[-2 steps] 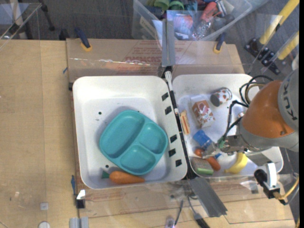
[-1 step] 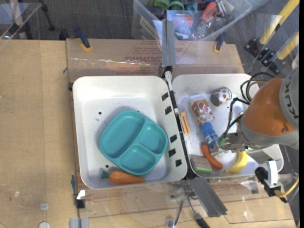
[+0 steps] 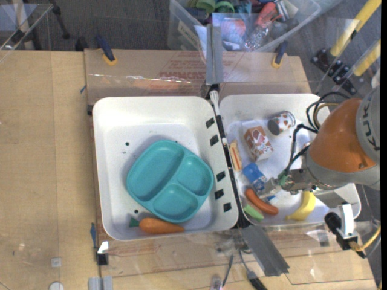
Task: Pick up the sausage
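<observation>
Looking down on the bench, the camera view shows two shallow white bins side by side, the left bin (image 3: 109,162) and the right bin (image 3: 326,101). The small reddish-orange sausage (image 3: 261,204), a short rounded plastic cylinder, lies at the near-left corner of the right bin, close to the divider, with something green tucked under its near end. The grey arm's gripper (image 3: 279,184) hangs just beyond the sausage's far right end, near it but not around it; whether its jaws are spread or pressed together cannot be told from here. By its look the sausage is a light, stiff toy with a smooth, probably slippery skin, so a pinch across its narrow middle, square to its length, seems the safest hold. Around it in the right bin lie one blue block (image 3: 253,174), one red-and-white patterned box (image 3: 258,142), one round brown-and-white piece (image 3: 281,123) at the far side and one yellow banana (image 3: 304,206) to the right. The left bin bears one teal divided plate (image 3: 169,180) and one orange carrot (image 3: 160,225) at its near wall. Only one sausage is counted.
</observation>
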You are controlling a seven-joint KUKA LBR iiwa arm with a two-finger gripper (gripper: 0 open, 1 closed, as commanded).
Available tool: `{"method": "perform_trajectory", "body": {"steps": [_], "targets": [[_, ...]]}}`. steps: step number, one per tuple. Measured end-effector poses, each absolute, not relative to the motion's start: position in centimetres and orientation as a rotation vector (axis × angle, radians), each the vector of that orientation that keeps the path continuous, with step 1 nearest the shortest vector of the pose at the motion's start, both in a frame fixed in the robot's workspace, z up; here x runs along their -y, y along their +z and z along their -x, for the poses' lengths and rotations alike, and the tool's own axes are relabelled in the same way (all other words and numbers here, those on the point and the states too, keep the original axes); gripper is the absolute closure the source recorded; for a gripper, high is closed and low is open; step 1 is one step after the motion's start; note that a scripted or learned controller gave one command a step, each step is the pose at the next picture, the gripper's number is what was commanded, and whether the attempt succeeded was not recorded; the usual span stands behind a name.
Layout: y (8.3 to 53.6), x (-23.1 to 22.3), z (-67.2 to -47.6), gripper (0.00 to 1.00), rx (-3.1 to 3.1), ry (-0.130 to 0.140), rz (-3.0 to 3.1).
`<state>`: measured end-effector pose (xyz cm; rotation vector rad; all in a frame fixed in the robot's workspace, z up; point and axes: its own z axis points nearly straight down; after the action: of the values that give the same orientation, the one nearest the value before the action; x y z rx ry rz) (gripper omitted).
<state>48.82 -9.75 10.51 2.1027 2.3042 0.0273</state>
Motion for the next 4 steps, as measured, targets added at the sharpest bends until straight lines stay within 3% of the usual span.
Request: {"method": "perform_trajectory", "body": {"steps": [1,2,3,4], "targets": [[9.1,9.6,-48.4,0.0,-2.346,0.012,-2.068],[18.4,4.8,-48.0,0.0,-2.751,0.001,-1.513],[9.3,11.2,-52.8,0.0,-2.643,0.002,-1.695],[10.3,11.2,-52.9,1.0,-2.639,0.004,-1.692]]}}
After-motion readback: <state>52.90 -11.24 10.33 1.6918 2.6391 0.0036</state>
